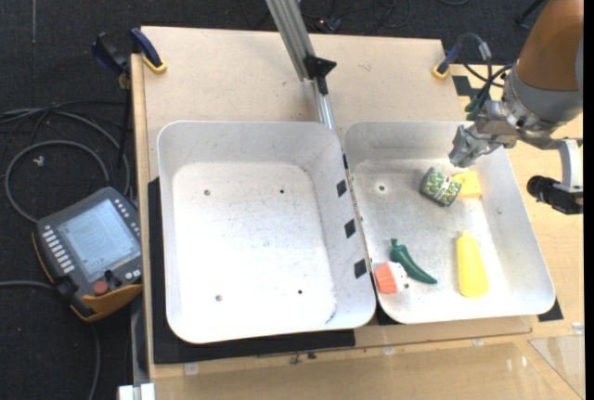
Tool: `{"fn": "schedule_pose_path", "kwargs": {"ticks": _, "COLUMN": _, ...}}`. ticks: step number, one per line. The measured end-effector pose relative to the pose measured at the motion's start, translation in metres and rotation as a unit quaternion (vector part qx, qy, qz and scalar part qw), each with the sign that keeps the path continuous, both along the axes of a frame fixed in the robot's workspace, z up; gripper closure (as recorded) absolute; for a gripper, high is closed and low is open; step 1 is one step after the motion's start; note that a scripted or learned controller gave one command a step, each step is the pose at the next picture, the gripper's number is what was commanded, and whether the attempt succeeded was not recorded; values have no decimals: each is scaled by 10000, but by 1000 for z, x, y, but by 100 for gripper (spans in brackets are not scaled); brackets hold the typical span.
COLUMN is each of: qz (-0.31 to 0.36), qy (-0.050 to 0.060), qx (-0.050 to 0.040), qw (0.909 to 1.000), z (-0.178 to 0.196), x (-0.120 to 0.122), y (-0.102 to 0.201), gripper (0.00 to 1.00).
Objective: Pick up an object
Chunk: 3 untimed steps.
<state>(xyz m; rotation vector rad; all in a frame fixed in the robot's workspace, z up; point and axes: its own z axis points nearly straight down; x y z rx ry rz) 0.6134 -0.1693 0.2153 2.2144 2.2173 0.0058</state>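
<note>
1. Camera view: gripper [463, 153] hangs over the right bin [520, 231], just above a green patterned object [440, 186] beside a yellow block [469, 185]; its grip state cannot be told.
2. Nearer the front lie a yellow bottle [471, 265] and a green-and-orange toy [401, 266].

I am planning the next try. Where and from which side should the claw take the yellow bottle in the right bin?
Grip the yellow bottle across its wider body, coming from straight above. It lies flat and lengthwise, apart from the green toy, so both long sides look free for the claw.
</note>
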Motion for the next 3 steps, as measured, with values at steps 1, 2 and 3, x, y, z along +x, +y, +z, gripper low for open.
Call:
{"fn": "schedule_pose_path", "kwargs": {"ticks": 1, "qz": -2, "qy": 25, "qx": 9, "qw": 10000, "z": 13, "x": 1, "y": 0, "gripper": 100}}
{"fn": "schedule_pose_path", "kwargs": {"ticks": 2, "qz": 26, "qy": 44, "qx": 22, "qw": 10000, "z": 13, "x": -1, "y": 47, "gripper": 100}}
{"fn": "schedule_pose_path", "kwargs": {"ticks": 3, "qz": 32, "qy": 42, "qx": 25, "qw": 10000, "z": 24, "x": -18, "y": 100, "gripper": 100}}
